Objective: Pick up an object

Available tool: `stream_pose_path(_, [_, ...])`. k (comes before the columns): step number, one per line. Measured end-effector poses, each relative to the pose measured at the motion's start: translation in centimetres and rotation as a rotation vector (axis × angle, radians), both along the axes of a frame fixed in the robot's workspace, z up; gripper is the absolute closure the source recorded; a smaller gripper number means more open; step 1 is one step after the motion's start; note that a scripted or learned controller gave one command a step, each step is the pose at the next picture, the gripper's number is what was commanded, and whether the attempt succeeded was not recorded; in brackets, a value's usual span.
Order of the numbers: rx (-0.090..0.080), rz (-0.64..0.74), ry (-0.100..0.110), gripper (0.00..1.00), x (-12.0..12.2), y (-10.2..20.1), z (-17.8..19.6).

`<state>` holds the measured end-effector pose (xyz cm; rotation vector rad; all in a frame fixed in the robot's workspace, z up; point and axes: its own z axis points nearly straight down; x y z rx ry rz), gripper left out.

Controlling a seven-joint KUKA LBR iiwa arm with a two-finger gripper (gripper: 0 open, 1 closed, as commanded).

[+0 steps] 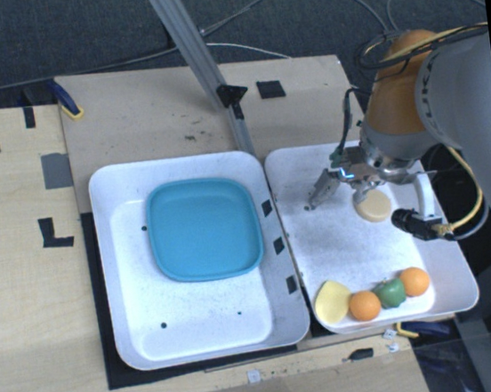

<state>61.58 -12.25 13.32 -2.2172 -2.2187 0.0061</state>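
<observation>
Nearest to me, a pale round object (374,206) lies in my right bin (322,234), just below my gripper (351,181); how far my fingers stand apart I cannot tell, and nothing shows between them. Along the bin's near wall sit a yellow piece (332,299), an orange ball (364,306), a green piece (389,294) and another orange ball (415,281), packed close. The left bin (127,251) carries a blue plate (204,228). I judge the round piece may roll off if I descend off-centre, and my cable (462,207) could snag.
</observation>
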Motion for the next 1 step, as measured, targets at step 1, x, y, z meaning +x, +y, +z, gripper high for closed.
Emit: stream_pose_path(1, [-0.001, 0.0, -0.006, 0.0, 0.01, 0.04, -4.47])
